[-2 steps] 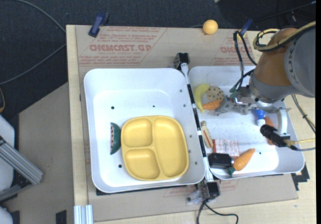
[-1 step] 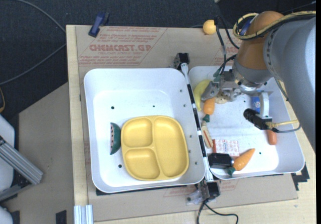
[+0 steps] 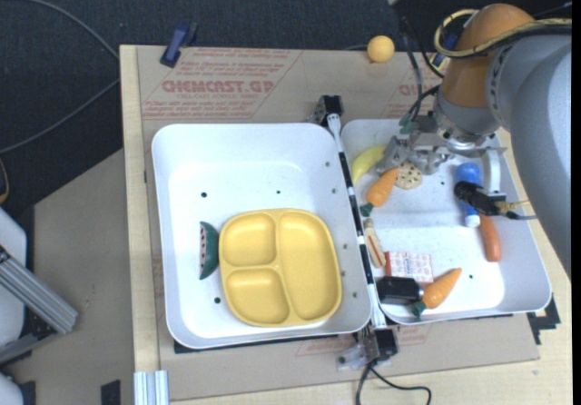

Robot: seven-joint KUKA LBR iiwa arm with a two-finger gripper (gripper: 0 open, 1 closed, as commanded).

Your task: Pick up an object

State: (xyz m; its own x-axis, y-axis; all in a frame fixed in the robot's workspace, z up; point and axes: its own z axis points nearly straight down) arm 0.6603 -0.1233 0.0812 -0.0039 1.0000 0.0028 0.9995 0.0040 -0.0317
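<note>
Metalwork of my gripper (image 3: 413, 151) hangs low over the upper-left part of the right bin (image 3: 531, 290), as the camera sees it. Whether it is apart or together I cannot tell, nor whether it has hold of anything.

Right under it lies a round, pale cookie (image 3: 408, 178) speckled with dark dots. It touches the thick end of a smooth orange carrot (image 3: 382, 186) that slants down towards the divider. A curved yellow banana (image 3: 367, 161) sits just beside the carrot, against the bin's left wall.

To the view's right of the cookie rests a small blue object (image 3: 467, 172), its shape unclear. Below that lies a slim orange-red stick (image 3: 490, 238).

Along the divider lies a small hot dog (image 3: 373, 247). Next to it is a flat packet (image 3: 408, 263) patterned red and white. A black block (image 3: 398, 289) sits in the near corner beside a second carrot (image 3: 442, 286), tapered and green-topped.

The left bin (image 3: 254, 167), shallow white plastic with rounded corners, holds a glossy yellow divided plate (image 3: 280, 265) with three compartments. A watermelon slice (image 3: 209, 249) lies at the plate's left edge.

Beyond the bins, a yellow ball (image 3: 380, 49) and a blue clip (image 3: 177, 44) sit on the brown board (image 3: 227, 90).
</note>
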